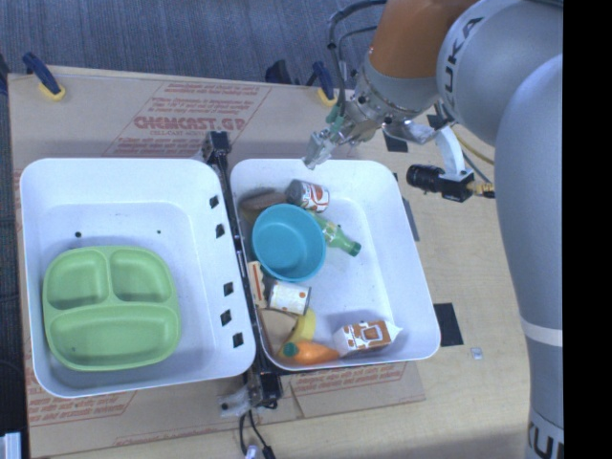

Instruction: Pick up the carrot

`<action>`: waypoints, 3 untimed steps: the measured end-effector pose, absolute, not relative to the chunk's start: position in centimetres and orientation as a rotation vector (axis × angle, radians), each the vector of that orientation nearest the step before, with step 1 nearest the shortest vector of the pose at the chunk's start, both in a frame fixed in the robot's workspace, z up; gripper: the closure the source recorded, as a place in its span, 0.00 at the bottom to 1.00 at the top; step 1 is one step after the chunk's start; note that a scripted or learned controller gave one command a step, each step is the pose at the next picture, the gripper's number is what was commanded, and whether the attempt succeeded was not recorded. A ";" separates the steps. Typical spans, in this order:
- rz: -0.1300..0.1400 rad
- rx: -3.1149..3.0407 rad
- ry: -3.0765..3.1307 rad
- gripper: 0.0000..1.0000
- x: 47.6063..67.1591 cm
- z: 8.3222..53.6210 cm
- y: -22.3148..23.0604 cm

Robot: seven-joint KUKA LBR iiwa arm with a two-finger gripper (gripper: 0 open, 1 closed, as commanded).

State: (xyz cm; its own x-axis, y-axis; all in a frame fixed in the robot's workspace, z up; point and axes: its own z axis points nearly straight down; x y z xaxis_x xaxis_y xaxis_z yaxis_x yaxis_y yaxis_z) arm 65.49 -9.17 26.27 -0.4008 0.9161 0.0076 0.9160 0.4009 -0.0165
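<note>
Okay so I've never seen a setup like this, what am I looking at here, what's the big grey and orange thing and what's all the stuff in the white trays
The big grey and orange thing is a robot arm, reaching in from the right. At its tip is a small two-finger gripper, hovering above the far edge of the right bin. Nothing is between its fingers.

The picture comes from one fixed camera above the bench, looking down at a slant.

Two shallow white bins sit side by side. The left bin holds a green divided plate. The right bin holds a blue bowl, a small can, a green bottle, a small carton, a banana and, at the near edge, the carrot that the arm should pick up.
</note>
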 end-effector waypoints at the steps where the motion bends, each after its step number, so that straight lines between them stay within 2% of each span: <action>1: 0.017 -1.573 -2.710 1.00 65.2 21.2 -21.6; 2: 0.004 -1.239 -2.880 1.00 55.6 20.8 -10.1; 3: 0.008 -1.532 -2.732 1.00 56.4 19.1 1.2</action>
State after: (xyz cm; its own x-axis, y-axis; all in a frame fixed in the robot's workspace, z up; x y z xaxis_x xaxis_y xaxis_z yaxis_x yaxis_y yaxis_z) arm 56.44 1.23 19.10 -0.5215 0.8532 0.0055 0.8532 0.5216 -0.0092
